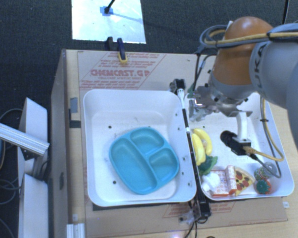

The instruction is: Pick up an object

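My gripper (195,108) hangs over the far left part of the right bin (283,175), close to the wall between the two bins. Just in front of it lies a yellow banana (201,144), apart from the gripper. In front of the banana sits a green leafy item (207,163). Along the bin's front edge lie a white lump (211,181), a small red and white pack (230,174), a pizza slice toy (243,178) and a red and green ball (262,186). I see nothing held at the gripper.
The left bin (104,113) holds a blue divided plate (144,158). The raised wall between the bins (187,148) runs right beside the banana. The arm's orange band (241,43) and grey body cover the right bin's back part.
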### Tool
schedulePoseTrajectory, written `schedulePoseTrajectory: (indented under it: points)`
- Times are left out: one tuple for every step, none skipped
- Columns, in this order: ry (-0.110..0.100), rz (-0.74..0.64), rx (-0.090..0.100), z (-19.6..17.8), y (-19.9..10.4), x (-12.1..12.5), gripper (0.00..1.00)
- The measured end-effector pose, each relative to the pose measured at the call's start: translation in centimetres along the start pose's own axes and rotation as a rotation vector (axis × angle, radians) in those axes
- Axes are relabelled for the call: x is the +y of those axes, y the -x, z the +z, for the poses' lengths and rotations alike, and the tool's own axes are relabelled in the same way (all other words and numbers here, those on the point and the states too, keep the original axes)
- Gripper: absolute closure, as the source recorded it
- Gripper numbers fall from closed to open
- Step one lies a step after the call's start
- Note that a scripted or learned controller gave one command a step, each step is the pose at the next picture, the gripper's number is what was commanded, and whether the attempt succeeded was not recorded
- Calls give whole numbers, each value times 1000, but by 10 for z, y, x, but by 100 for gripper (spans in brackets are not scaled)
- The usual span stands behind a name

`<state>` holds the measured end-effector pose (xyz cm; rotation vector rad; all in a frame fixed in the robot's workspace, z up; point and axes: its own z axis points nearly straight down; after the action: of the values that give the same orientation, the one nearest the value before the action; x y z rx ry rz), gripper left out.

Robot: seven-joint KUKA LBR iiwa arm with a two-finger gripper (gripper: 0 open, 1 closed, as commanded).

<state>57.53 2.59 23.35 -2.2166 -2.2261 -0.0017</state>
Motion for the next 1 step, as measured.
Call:
schedulePoseTrajectory:
  points:
    - [1,3,-1,-23,26,-33,100]
